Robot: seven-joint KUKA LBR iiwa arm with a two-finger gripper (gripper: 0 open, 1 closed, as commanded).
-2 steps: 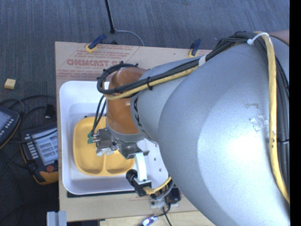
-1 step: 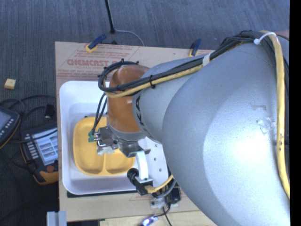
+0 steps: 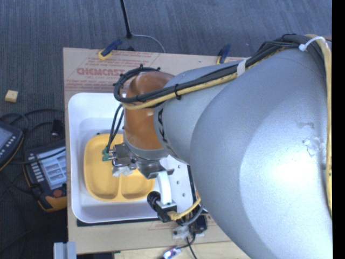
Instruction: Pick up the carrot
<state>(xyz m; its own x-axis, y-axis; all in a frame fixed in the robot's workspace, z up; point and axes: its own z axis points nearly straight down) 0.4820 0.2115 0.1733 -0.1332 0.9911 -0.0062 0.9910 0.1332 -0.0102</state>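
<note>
bin (image 3: 75, 144) left of centre, yellow tray (image 3: 97, 185) inside | carrot: can't be made out, likely hidden under the arm; judged light, stiff, smooth, best gripped across its thick middle | gripper (image 3: 123, 166) low over the tray, opening can't be told | arm (image 3: 242, 144) fills the right

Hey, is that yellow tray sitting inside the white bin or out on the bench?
Inside. The yellow tray lies flat on the floor of the left white bin, whose walls show around it. The arm's wrist covers its right part.
</note>
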